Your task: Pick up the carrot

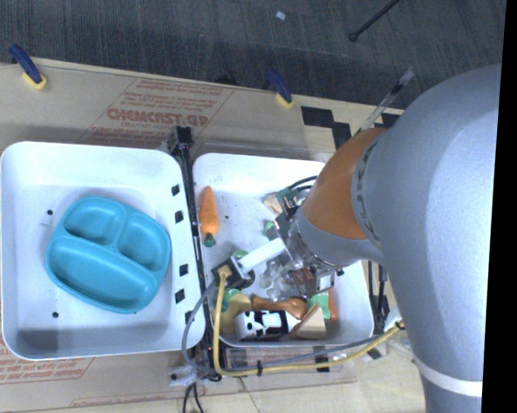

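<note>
Against the left wall of the right bin the carrot lies lengthwise, judged light, stiff and smooth-skinned; its thicker orange middle is best pinched across. Little room is left on the wall side, bare floor on the other. Whether the gripper is wide or narrow cannot be told.

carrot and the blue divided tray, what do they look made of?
The small orange carrot with a green stem end, lying in the right white bin: probably moulded plastic toy food, smooth, evenly coloured, faint sheen; it is too small to rule out rubber.

The light-blue three-compartment tray, in the left white bin: likely rigid moulded plastic, glossy; soft highlights run along its rounded rims and dividers.
</note>
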Robot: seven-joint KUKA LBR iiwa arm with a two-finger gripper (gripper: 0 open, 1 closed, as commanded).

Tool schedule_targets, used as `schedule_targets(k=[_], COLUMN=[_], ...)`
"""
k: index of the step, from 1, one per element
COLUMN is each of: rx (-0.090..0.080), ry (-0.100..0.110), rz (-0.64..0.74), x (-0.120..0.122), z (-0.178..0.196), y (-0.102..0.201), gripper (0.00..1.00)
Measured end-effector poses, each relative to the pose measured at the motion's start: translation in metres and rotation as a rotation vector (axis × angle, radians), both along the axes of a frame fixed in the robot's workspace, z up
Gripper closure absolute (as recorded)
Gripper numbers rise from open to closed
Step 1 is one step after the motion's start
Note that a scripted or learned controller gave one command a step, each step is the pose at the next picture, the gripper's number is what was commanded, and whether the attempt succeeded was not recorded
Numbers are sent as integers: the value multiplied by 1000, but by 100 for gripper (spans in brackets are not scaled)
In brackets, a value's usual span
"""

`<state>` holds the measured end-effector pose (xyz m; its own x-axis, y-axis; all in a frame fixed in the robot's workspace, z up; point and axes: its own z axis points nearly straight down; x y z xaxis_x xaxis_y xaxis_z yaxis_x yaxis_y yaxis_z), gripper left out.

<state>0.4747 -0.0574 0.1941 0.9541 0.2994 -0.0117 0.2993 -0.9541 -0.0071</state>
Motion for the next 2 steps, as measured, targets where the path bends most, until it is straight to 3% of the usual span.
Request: schedule_targets(k=[1,2], rx=[1,1], ry=[-7,-8], rz=[292,710], x=[1,41], z=[46,104], y=[-68,-156], gripper=[100,100])
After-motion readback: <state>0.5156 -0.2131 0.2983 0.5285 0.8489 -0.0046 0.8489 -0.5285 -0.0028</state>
